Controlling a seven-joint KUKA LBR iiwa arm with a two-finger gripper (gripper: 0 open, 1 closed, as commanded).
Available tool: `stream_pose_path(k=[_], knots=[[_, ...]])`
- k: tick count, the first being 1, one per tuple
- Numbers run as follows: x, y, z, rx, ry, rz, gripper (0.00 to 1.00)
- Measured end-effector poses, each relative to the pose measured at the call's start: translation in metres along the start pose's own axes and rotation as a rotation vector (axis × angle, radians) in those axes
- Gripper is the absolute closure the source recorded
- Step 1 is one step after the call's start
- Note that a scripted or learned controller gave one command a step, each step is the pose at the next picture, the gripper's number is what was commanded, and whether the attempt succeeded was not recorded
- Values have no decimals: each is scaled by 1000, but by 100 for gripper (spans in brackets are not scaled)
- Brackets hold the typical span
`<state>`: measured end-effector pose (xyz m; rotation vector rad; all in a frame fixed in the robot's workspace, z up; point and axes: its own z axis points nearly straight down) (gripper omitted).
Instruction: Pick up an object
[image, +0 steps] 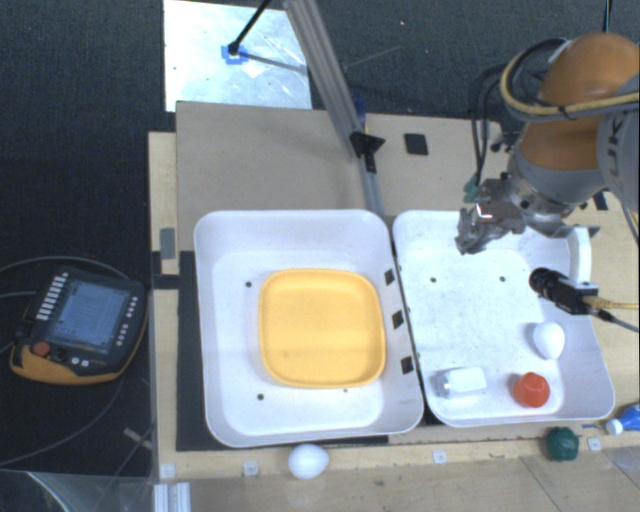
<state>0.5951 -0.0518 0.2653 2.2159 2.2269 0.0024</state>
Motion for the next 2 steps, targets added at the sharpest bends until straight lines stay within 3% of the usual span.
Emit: stream_pose_path(k=[2], knots=[[123, -16, 16, 1, 0, 0, 100]])
